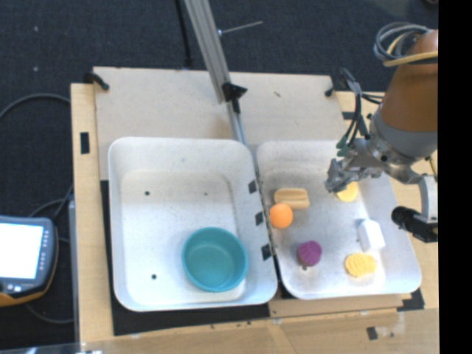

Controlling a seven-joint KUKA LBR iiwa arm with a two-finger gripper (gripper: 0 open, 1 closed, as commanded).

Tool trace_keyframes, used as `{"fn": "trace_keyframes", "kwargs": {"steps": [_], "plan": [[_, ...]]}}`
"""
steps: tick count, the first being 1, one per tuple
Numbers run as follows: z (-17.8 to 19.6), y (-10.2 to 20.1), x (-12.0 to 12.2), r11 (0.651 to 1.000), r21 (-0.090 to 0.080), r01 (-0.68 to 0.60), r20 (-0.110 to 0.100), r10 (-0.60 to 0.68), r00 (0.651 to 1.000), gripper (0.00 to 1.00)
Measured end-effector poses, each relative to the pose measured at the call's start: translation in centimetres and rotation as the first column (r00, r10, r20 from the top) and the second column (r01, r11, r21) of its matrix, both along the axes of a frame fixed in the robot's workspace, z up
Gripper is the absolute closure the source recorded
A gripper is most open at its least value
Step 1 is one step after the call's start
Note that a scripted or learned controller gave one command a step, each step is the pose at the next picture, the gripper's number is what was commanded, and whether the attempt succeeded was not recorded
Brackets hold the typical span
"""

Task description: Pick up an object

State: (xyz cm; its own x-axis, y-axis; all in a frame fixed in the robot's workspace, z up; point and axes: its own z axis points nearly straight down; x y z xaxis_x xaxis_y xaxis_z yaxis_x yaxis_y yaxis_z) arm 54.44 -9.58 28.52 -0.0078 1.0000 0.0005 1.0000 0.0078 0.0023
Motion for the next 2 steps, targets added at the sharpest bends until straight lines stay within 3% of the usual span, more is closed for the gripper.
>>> {"fn": "trace_keyframes", "kwargs": {"steps": [1,2], "plan": [[-1.0,4.8,0.7,1.000,-0.001,0.002,-0.002,-0.002,1.000,1.00],[-2.2,10.5,-0.7,1.000,0.001,0.001,-0.002,-0.001,1.000,1.00]]}}
